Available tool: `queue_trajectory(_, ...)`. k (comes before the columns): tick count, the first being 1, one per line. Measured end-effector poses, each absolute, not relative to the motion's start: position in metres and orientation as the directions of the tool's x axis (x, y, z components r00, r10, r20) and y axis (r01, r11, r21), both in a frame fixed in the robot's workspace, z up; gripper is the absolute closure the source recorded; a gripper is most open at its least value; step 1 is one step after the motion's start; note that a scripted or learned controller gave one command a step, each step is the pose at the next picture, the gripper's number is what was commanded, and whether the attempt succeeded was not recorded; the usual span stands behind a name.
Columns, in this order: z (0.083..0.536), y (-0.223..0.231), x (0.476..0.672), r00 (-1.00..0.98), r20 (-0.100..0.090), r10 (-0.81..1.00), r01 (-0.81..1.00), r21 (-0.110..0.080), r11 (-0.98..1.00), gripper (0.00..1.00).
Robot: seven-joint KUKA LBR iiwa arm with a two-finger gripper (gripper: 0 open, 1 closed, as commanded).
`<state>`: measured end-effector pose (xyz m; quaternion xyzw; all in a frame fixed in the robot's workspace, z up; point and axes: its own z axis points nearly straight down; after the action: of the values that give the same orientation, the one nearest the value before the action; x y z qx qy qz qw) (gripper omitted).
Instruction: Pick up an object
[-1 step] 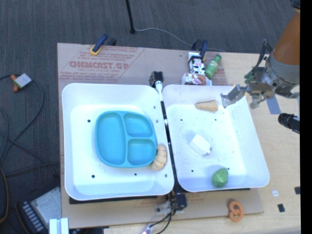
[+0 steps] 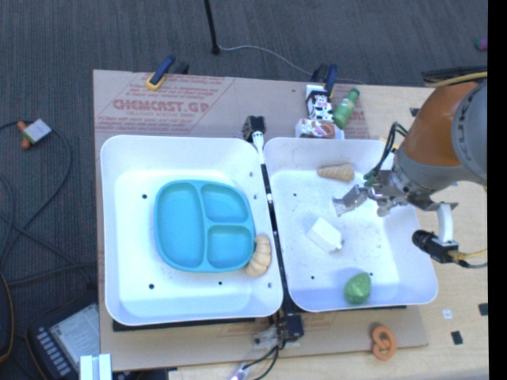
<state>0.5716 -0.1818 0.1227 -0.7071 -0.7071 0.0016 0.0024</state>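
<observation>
The right bin (image 2: 412, 291) holds a white block (image 2: 325, 234) near its middle, a green lumpy object (image 2: 357, 287) at its front and a tan cone (image 2: 337, 172) at its back. My gripper (image 2: 366, 202) hangs over the right bin, between the cone and the white block and slightly right of both. Its fingers (image 2: 347, 203) are spread open with nothing between them. In the left bin (image 2: 127, 291), a blue divided plate (image 2: 206, 226) lies flat, and a tan pastry-like piece (image 2: 260, 256) rests against its right front edge.
A green bottle (image 2: 344, 108) and a small printed packet (image 2: 318, 117) stand on the bench behind the right bin. An orange ring (image 2: 383, 340) lies in front of it. Clamps and cables sit along the cardboard's back edge. The arm reaches in from the right.
</observation>
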Motion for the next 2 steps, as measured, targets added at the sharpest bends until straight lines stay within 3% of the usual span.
queue_trajectory(1, 0.0880, -0.1695, 0.5155, 0.001, -0.003, 1.000, 1.000, 0.007, -0.001, 0.00)
queue_trajectory(2, 0.0980, -0.1709, 0.5162, 0.003, -0.006, 1.000, 1.000, 0.010, -0.003, 1.00)
